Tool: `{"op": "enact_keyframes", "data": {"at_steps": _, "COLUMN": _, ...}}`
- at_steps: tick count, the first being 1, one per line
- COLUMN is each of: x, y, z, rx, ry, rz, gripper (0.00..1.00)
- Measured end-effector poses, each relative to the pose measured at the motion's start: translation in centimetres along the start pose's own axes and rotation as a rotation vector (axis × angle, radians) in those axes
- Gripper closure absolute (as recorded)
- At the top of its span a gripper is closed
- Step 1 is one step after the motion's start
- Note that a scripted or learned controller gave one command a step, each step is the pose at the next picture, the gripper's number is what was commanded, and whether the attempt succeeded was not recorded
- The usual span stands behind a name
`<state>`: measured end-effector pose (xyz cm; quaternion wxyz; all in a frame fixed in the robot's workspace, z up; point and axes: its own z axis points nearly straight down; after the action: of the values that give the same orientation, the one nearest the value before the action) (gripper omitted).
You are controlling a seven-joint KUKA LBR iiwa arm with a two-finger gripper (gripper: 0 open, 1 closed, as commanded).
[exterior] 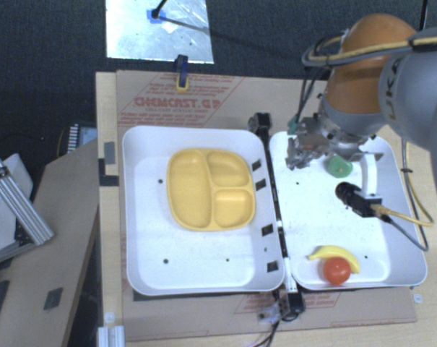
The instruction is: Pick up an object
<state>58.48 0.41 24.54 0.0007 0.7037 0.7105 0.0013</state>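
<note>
Perhaps crosswise: banana (335,254) beside tomato (337,270), right bin (391,266)

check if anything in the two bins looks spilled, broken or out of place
Nothing stands out. The yellow divided plate lies flat in the left bin. In the right bin, the banana and tomato touch near the front edge, and a green object sits beside the gripper.

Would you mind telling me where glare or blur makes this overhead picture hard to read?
In the camera view, glare washes out the right bin floor and the foil sheet; the gripper is soft and dark against the arm, so its fingers are unreadable; the yellow tray is evenly lit.
</note>
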Motion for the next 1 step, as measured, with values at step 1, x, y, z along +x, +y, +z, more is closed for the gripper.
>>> {"op": "enact_keyframes", "data": {"at_steps": 1, "x": 3.96, "y": 3.46, "z": 0.28, "rx": -0.001, "ry": 0.0, "rz": 0.001, "gripper": 1.0}}
